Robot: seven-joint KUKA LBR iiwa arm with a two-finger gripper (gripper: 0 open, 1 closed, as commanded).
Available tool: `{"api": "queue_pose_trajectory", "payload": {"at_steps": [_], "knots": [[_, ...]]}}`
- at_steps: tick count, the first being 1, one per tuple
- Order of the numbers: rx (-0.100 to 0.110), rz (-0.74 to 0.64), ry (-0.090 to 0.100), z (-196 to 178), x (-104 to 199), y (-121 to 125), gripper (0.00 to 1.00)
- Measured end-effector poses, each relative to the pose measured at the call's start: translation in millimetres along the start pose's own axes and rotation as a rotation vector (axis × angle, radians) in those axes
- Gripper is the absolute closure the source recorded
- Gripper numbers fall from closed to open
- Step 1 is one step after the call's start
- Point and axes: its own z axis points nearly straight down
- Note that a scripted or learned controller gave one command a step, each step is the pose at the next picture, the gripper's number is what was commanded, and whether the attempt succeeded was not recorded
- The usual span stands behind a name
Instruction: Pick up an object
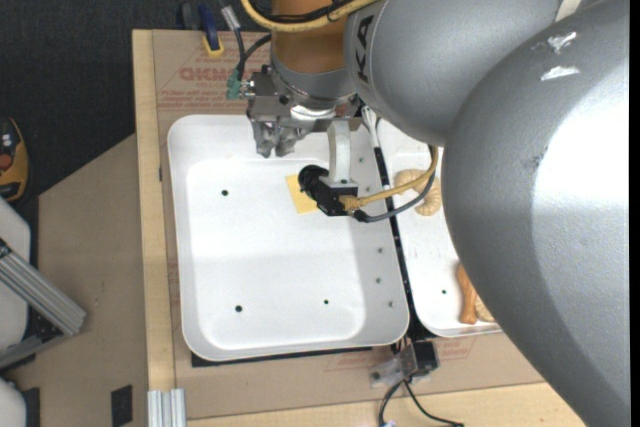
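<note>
My gripper hangs below the orange wrist band over the far part of the left bin. It is open, and nothing shows between its fingers. A flat yellow piece lies on the bin floor just in front and to the right of the gripper. A black cable part covers its right side. In the right bin lie a tan curled object and a tan stick, both partly hidden by the arm.
The big grey arm covers most of the right bin and the upper right of the view. A yellow and black cable loops from the wrist down across the divider between the bins. The bins rest on a brown board.
</note>
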Motion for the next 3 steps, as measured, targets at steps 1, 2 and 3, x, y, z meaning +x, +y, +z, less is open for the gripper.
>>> {"api": "queue_pose_trajectory", "payload": {"at_steps": [1, 2, 3], "knots": [[-0.028, 0.004, 0.004, -244.7, -3.2, 61.1, 1.00], [0.006, 0.001, -0.002, -151.8, 22.2, -21.8, 1.00], [0.003, 0.004, -0.003, -115.2, 18.3, -69.0, 1.00]]}}
